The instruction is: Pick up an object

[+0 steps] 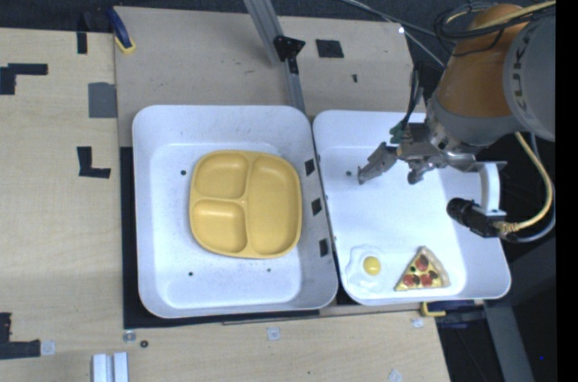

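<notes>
A wooden bench (54, 218) carries two shallow white bins side by side, seen from above at a slant. The left bin (153, 218) holds a yellow plate (245, 203) with three compartments, lying flat near its middle. The right bin (397, 218) is just beside the left one, their rims nearly meeting. From the right, the grey arm (506, 82) with its orange band reaches in over the right bin's upper part, its wrist bent downward toward the bin floor. The gripper (393, 169) hangs at the arm's end over the upper middle of that bin; its two fingers stand apart, one pointing left and down, the other shorter in view to its right, and nothing lies between them. Whether the fingertips touch the bin floor cannot be told. In the bin's lower part, well apart from the gripper, lie two small toys: a pizza slice (422, 272) near the lower right corner and, just to its left, a fried egg (367, 266) with a yellow yolk.
</notes>
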Available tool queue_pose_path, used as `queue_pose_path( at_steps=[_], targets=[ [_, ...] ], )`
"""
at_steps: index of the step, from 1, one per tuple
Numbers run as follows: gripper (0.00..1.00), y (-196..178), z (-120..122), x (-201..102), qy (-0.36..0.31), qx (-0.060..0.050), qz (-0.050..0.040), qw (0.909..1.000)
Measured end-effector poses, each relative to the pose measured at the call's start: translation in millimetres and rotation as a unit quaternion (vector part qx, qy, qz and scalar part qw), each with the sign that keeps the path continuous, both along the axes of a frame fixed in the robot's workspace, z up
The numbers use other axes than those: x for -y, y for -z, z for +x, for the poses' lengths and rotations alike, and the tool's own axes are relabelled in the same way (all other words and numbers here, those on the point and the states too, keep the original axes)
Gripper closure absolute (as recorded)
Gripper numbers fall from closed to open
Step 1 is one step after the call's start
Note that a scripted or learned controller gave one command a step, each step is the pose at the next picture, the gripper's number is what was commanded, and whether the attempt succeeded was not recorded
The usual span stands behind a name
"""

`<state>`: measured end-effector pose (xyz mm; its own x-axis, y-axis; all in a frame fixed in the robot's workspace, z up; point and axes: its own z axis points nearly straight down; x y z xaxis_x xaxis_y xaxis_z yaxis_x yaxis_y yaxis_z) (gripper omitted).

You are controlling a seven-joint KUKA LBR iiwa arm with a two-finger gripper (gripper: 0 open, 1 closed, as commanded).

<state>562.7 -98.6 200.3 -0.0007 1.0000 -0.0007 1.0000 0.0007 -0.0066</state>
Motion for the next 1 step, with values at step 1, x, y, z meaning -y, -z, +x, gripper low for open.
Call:
queue_pose_path(
  at_steps=[1],
  targets=[
    [0.0,58.6,-8.0,7.0,0.0,-0.001,0.0005,1.0]
  ],
)
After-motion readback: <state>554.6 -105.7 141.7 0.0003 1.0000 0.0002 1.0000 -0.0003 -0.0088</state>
